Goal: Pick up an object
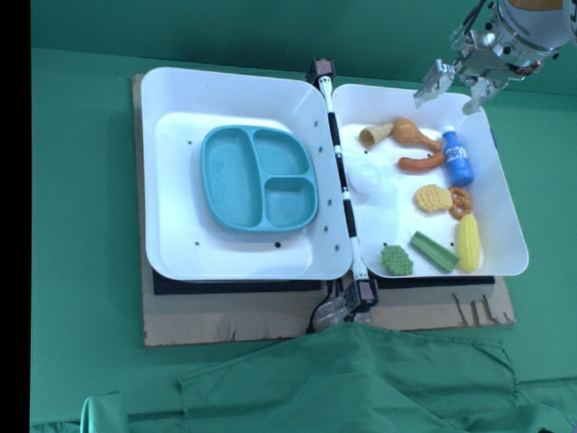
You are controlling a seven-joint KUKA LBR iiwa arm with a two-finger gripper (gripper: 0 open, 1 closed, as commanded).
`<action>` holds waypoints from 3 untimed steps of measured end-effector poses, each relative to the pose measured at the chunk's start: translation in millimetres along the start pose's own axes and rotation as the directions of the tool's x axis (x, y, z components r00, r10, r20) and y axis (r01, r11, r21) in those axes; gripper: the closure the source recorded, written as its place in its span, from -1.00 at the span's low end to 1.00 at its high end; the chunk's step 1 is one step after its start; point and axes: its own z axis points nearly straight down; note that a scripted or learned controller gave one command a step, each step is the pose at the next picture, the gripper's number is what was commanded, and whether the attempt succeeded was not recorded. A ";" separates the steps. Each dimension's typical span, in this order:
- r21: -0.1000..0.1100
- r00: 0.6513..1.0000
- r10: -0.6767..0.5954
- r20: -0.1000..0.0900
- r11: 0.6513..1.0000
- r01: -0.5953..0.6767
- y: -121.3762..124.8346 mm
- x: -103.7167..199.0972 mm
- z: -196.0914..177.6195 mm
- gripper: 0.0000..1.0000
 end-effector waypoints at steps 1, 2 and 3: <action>0.000 1.000 0.000 0.000 1.000 0.000 0.0 0.0 0.0 -1.00; 0.003 1.000 0.001 0.001 1.000 -0.001 -4.7 -2.3 40.2 -1.00; 0.004 1.000 0.000 0.001 1.000 0.000 4.6 -2.9 86.0 -1.00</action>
